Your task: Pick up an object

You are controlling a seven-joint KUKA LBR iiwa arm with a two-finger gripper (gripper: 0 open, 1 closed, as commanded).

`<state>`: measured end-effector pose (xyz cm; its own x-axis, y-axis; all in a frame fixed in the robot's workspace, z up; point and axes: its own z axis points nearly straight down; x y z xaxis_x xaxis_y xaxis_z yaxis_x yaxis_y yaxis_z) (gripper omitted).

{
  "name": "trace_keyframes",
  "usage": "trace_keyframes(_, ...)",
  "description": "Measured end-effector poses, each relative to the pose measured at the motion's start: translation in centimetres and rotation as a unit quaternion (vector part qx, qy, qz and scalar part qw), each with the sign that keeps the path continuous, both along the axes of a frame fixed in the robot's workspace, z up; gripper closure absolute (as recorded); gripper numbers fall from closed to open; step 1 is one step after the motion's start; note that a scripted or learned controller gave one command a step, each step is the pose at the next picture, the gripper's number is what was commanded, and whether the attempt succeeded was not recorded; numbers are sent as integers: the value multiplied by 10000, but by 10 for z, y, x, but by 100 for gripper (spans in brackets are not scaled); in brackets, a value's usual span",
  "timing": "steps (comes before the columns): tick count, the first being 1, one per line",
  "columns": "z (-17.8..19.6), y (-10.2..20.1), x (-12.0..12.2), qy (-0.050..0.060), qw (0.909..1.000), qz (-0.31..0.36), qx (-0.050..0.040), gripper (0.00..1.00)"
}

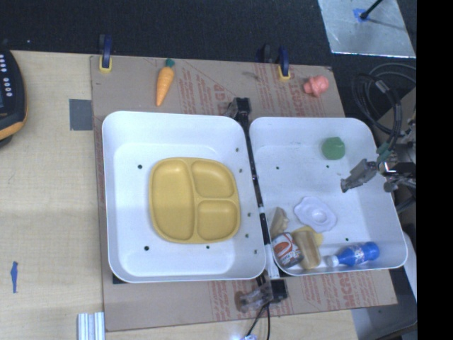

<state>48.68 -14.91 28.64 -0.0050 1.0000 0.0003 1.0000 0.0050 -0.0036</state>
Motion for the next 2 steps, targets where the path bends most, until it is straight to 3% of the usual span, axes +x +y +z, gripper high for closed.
trace_keyframes(1,-100,70,-13,55,10000,33,22,0)
trace_keyframes(2,-190,41,-13,38,10000,-16,0,0)
